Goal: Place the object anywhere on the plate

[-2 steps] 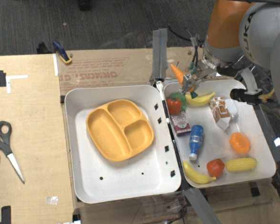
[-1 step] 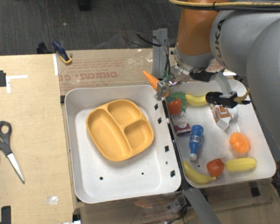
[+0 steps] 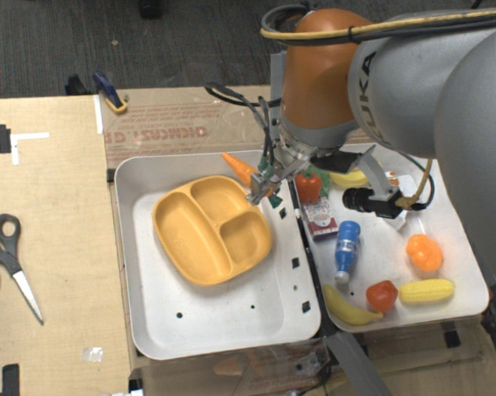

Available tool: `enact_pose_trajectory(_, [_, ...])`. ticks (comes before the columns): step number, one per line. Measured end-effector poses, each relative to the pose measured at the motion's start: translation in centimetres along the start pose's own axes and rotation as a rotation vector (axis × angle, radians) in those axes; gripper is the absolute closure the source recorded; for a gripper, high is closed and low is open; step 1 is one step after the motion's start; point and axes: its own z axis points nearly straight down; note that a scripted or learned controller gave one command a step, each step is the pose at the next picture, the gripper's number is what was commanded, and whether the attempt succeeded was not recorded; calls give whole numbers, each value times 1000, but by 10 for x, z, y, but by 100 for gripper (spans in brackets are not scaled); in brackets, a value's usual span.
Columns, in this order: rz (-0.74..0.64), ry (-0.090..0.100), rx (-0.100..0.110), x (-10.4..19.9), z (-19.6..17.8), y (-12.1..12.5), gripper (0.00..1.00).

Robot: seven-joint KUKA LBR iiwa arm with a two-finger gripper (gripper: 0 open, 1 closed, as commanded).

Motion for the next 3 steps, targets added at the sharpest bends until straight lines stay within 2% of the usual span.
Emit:
enact_pose_trajectory(1, [1, 0, 0, 0, 0, 0, 0])
enact_pose_trajectory(2, [1, 0, 0, 0, 0, 0, 0])
enact_pose_trajectory(3, [45, -1, 0, -15, -77, -76, 0])
